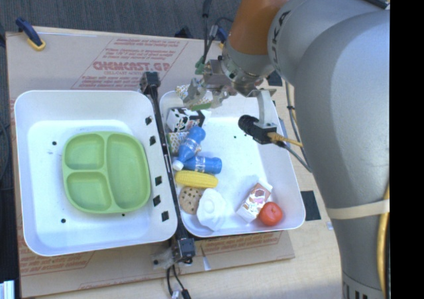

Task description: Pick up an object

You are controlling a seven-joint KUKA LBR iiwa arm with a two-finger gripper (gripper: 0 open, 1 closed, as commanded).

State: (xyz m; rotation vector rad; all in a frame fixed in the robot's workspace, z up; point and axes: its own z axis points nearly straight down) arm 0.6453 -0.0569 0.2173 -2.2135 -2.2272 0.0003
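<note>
I am looking down on two white bins side by side on a cardboard sheet (pixel 126 62) on the tabletop. The left bin (pixel 26 158) holds a green divided plate (pixel 106 172). The right bin (pixel 245 158) holds the loose things I can choose from.

The grey arm reaches in from the right, and its tool (pixel 199 95) hangs low over the far end of the right bin. I cannot tell whether the tool is open or closed, and I see nothing clearly held in it. A black-and-white cow toy (pixel 182 119) lies just beside the tool on its near side. Two blue bottles (pixel 192 143) follow along the bin's left wall, then a corn cob (pixel 195 179) and a cookie (pixel 190 199). At the near end sit a white lump (pixel 213 210), a small carton (pixel 255 200) and a tomato (pixel 270 214).

I judge this to be the approach step, with the grasp not yet made. The cow toy looks like the nearest target. The next move calls for centring the tool over it, then descending clear of the bin wall and the bottle touching it.
</note>
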